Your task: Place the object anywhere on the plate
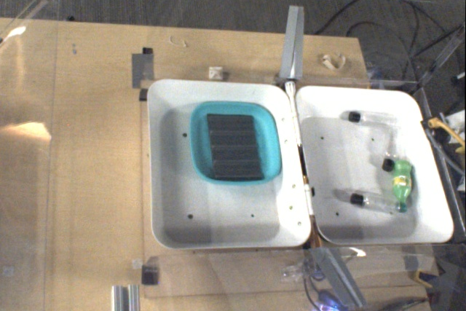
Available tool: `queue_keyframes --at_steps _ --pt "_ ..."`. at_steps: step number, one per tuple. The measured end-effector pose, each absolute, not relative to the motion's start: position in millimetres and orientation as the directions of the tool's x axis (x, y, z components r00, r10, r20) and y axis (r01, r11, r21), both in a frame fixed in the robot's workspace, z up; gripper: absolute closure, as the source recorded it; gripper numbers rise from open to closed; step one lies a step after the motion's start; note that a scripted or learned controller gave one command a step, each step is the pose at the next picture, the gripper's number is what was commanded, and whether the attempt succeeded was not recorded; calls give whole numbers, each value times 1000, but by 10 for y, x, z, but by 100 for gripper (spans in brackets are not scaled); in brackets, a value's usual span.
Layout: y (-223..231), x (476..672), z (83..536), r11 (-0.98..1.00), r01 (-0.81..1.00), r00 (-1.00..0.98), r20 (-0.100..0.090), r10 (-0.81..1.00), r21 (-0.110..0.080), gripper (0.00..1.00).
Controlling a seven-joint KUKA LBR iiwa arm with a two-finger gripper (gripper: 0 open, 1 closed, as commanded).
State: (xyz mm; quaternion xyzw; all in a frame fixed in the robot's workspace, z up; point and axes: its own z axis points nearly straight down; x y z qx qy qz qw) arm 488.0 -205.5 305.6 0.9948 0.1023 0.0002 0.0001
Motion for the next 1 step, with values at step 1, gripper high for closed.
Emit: queue_keyframes --at_steps 1 --pt "-2054 4881 2733 -979 203 979 1 203 0 0"
